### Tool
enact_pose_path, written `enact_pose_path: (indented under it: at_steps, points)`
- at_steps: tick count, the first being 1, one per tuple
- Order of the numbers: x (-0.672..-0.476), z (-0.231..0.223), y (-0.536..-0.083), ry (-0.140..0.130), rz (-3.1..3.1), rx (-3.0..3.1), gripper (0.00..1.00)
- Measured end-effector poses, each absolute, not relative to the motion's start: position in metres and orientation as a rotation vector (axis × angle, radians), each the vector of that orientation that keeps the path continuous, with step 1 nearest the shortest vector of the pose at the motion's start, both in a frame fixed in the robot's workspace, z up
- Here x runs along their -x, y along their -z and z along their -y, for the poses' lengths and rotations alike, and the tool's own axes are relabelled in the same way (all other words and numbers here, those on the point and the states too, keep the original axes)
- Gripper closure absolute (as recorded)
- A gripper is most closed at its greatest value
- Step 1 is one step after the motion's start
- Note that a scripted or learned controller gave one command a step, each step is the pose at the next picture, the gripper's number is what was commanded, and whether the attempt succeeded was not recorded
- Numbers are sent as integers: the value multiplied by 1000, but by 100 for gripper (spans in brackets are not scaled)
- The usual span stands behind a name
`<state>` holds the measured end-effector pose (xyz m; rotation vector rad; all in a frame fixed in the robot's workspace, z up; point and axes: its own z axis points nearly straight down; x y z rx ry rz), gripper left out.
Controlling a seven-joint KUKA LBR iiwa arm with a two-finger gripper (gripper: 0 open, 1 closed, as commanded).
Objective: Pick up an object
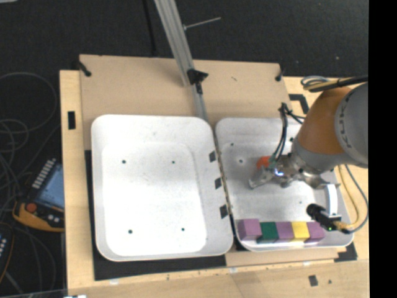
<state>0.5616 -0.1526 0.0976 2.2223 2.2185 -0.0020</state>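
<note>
A tan bench [155,85] stands on a dark floor [74,17]. Cables [18,135] lie at its left. A metal pole [177,36] slants across.

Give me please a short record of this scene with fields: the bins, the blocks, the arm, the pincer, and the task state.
bins: left bin and right bin, white, side by side on the bench
blocks: row of blocks along the near edge of the right bin, in order purple, green, purple, yellow, purple
small orange object: in the right bin, just left of the pincer
arm: reaches in over the right bin
pincer: low over the right bin floor, above the row
task state: no object seen between the fingers
</note>
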Motion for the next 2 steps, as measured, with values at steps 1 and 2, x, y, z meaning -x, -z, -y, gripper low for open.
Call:
enact_pose_path:
  at_steps: [1,2]
  points:
    - [-627,120,-98,-6,-2225,-2211,0]
    - [-623,142,-148,-3,-2217,-2218,0]
